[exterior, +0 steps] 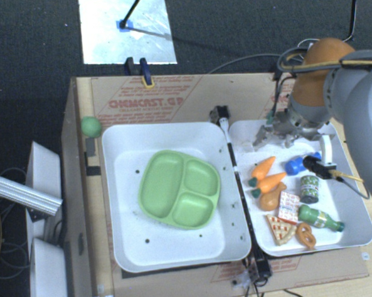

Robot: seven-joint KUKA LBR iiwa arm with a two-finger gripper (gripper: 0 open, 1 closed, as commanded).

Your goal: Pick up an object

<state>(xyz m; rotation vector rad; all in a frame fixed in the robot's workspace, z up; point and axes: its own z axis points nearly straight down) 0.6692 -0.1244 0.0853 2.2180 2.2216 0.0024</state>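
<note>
Your arm [352, 97] was cut off at frame right, gripper [274, 135] low over right bin [360, 228] back edge, can't tell its state, nothing seen held, carrots [266, 174] just below it, green tray [179, 189] in left bin [126, 242].

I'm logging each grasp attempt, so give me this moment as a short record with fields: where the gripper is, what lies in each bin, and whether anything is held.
gripper: gripper low over the back of the right bin
held: nothing seen between its fingers
left bin: green divided plate
right bin: two carrots, blue piece, can, green bottle, pizza slice, pretzel
</note>
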